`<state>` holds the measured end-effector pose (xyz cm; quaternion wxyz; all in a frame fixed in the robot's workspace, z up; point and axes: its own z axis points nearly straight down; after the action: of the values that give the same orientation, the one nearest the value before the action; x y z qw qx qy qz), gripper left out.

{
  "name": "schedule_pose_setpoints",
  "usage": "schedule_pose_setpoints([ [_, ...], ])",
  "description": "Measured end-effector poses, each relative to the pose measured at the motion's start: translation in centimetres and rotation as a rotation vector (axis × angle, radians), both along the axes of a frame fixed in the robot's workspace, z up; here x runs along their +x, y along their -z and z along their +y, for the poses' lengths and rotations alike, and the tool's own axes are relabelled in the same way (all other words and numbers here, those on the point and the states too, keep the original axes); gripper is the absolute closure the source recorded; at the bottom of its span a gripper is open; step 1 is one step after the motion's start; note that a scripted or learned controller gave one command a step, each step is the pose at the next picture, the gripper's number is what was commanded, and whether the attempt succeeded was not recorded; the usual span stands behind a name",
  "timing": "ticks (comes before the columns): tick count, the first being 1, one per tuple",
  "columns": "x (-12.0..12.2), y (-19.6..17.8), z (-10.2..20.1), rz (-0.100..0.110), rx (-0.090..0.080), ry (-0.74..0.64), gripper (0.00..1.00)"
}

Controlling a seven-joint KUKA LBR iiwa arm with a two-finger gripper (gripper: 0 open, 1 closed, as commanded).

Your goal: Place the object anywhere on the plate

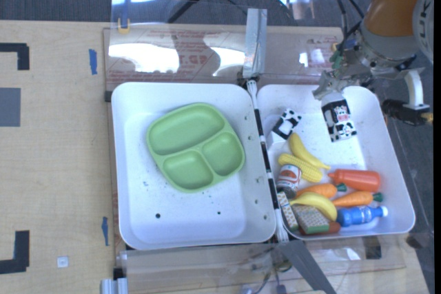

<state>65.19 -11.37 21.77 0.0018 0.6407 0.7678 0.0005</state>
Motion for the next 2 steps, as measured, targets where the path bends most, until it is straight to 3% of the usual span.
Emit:
schedule_pose_setpoints([
  [1,0.7,3.3,5.7,0.005,0.002,0.049,1.0],
  [2,1.5,3.3,12.5,0.001,0.001,-0.118,1.0],
])
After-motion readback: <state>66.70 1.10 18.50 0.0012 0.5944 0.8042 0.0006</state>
